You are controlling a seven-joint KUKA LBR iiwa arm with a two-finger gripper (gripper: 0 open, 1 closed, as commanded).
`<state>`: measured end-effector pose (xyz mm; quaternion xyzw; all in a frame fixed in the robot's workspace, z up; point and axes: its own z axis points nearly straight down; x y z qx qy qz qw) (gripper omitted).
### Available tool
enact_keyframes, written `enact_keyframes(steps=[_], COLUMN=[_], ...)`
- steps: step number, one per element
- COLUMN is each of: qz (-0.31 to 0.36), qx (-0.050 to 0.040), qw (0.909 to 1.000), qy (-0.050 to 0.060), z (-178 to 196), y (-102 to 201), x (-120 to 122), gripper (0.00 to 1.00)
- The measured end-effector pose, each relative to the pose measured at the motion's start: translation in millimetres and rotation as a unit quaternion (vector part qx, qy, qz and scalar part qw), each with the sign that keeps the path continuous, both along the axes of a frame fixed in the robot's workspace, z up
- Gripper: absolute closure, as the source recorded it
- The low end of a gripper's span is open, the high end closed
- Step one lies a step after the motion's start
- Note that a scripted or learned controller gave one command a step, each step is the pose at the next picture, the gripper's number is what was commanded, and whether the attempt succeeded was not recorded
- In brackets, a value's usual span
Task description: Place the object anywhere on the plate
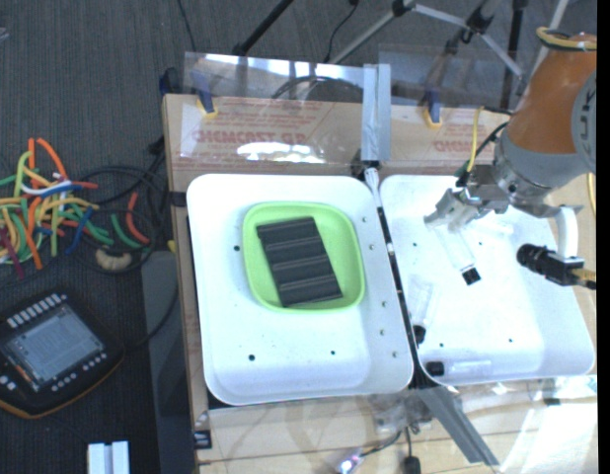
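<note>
A dark grey ridged block (299,261) lies flat on the green plate (256,275) in the left bin (285,363), roughly in the plate's middle. My gripper (455,245) hangs over the upper part of the right bin (512,334), well to the right of the plate and apart from the block. Its fingers stand open, one with a black tip (470,276), and nothing is between them.
The ridge between the two bins (389,265) runs between gripper and plate. A black part of the arm (547,262) juts over the right bin. Coloured cables (43,210) and a handheld control pad (48,354) lie on the floor at left.
</note>
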<state>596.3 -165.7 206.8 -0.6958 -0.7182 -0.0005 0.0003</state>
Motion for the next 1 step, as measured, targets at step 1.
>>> enact_keyframes(steps=[1], qz=[0.0], qx=[0.0], qw=[1.0], qy=[0.0], z=[0.0], y=[0.0], x=[0.0], gripper=[0.0])
